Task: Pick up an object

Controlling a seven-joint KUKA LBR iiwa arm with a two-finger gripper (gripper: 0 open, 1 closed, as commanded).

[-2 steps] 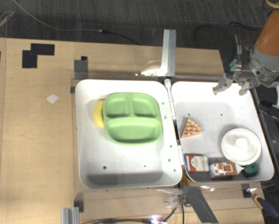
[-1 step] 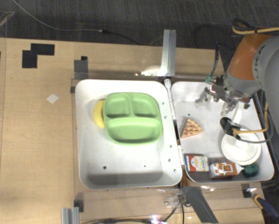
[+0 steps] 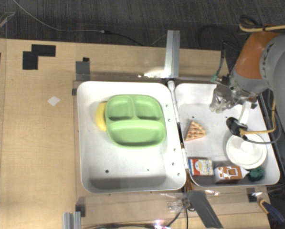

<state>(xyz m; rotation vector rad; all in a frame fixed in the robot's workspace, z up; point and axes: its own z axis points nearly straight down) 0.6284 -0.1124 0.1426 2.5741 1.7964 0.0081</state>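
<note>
tool (image 3: 223, 101) poised over the right bin (image 3: 199, 90), empty; finger spread impossible to tell. nearest pick, waffle wedge (image 3: 195, 130), lying flat mid-bin. could skid off the thin wedge, or snag the white bowl (image 3: 246, 151) nearby.

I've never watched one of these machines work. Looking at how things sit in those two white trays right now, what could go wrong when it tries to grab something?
The gripper hangs over bare floor of the right white bin, so closing here would likely catch nothing.

The small red and white carton, brown carton and dark green piece crowd the bin's near wall, leaving fingers little room.

The yellow item is half hidden under the green divided plate, so a grab there may hit the plate.
</note>
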